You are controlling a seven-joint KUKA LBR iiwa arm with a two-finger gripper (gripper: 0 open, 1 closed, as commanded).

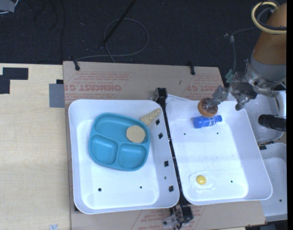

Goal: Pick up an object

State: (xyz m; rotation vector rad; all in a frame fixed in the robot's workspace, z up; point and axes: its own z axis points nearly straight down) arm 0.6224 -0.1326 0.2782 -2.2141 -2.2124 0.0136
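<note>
In the right bin (242, 152), a brown round piece (207, 108) lies near the far wall with a small blue bottle (207, 121) on its side just in front of it. A toy fried egg (201, 180) rests near the bin's front. My gripper (230, 98) hangs over the bin's far right corner, just right of the brown piece. Its fingers are spread open with nothing between them, and the left fingertip (217, 96) is close to the brown piece.
The left bin (84, 176) holds a blue divided plate (112, 150) with a tan round cookie (135, 134) on its rim and a tan cone (151, 116) by the divider (166, 143). Cables run behind the bins.
</note>
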